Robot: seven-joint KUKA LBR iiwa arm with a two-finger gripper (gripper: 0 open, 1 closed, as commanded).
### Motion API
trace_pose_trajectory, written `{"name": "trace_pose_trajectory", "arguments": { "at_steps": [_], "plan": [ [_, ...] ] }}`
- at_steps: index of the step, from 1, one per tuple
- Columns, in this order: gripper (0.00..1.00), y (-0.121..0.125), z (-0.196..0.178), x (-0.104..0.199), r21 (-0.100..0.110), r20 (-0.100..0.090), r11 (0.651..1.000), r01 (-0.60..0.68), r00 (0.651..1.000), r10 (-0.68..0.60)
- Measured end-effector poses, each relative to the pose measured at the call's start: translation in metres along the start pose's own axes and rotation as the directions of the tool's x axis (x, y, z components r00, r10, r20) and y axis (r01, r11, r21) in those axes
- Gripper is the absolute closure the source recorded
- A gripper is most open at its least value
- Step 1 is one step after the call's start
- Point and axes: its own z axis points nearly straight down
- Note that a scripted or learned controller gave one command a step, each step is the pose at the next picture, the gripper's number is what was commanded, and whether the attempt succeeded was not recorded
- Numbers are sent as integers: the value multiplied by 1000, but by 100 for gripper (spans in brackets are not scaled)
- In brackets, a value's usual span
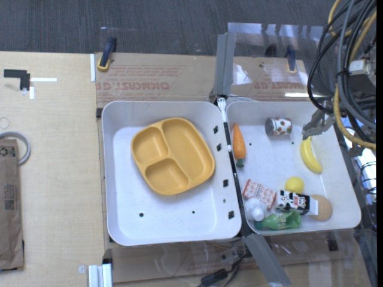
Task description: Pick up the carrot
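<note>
The carrot (239, 142), orange with a green stub at its near end, lies lengthwise in the right bin (344, 160), close against its left wall. My gripper (315, 131) hangs at the bin's far right, just above the banana (310, 155) and well to the right of the carrot. Its fingers stand apart with nothing between them. Cables and the arm crowd the right edge behind it.
A small can (278, 125) lies between carrot and gripper. Near the front of the right bin are a lemon (294, 184), a snack packet (260, 191), a cow-print carton (293, 202), a green bag (278, 221) and a brown round (322, 208). The left bin (119, 208) holds a yellow divided plate (173, 155).
</note>
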Motion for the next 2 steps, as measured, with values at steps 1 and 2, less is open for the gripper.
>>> {"name": "trace_pose_trajectory", "arguments": {
  "at_steps": [1, 2],
  "plan": [
    [0, 13, 0, -6, 0, 0, 962, 272, 962, -272],
    [0, 13, 0, -7, 0, 1, 813, 582, 813, -582]
  ]
}}
